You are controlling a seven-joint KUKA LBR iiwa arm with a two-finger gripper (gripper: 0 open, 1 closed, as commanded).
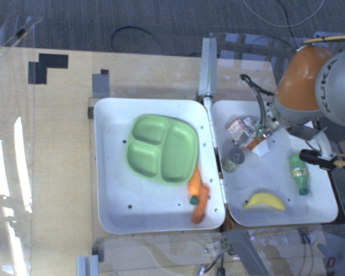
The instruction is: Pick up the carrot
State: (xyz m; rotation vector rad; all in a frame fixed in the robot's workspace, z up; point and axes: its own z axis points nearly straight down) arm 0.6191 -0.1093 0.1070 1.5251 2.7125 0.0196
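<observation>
Carrot (199,196) in left bin (109,154), well apart from hand (263,132).
Lies beside green plate (163,148); hand over right bin (322,206), among wrappers; grip state impossible to tell.

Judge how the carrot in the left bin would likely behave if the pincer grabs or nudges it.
The carrot looks like a tapered, rounded toy, so it would probably stay stiff but might roll or pivot when nudged. Its smooth skin may slip between fingers. It lies against the green plate and near the bin wall, which could crowd a grasp.
</observation>
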